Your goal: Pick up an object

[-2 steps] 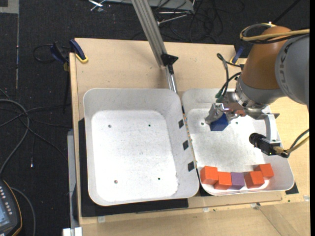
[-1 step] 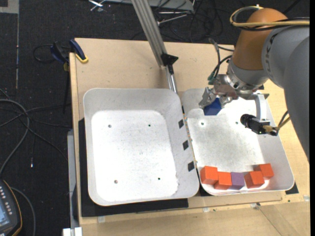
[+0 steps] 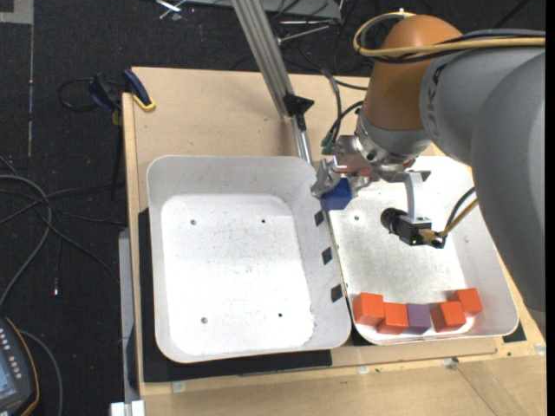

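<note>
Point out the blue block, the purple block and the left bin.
blue block (image 3: 337, 195): camera view, its front face.
purple block (image 3: 419, 317): camera view, its top face.
left bin (image 3: 227, 258): camera view, bare floor.

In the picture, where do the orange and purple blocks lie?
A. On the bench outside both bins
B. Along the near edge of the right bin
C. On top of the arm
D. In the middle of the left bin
B: the orange blocks and the purple block sit in a row against the near wall of the right bin, away from the gripper.
</note>
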